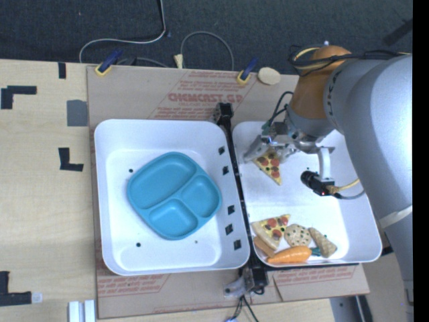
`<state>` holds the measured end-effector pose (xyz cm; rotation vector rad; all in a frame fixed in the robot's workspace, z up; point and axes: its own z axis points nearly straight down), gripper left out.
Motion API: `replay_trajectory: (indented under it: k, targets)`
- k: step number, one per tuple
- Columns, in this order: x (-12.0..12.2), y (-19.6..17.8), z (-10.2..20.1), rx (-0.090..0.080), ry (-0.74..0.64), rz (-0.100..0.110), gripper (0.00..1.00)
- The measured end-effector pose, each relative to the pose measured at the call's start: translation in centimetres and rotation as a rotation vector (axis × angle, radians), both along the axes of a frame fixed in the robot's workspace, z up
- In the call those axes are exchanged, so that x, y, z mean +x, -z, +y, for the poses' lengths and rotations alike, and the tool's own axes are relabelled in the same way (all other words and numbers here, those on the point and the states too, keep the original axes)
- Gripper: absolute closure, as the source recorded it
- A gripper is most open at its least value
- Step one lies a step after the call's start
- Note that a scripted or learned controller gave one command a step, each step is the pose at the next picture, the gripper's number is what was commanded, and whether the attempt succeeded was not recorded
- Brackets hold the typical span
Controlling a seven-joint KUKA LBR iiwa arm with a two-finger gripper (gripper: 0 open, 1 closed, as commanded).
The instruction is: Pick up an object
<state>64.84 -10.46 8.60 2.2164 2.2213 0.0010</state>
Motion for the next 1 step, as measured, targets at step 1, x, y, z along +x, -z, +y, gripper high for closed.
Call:
replay_trajectory:
  k: [1]
  targets:
    - [-0.06,-1.01,-0.02,0.001,0.0,0.004,1.0]
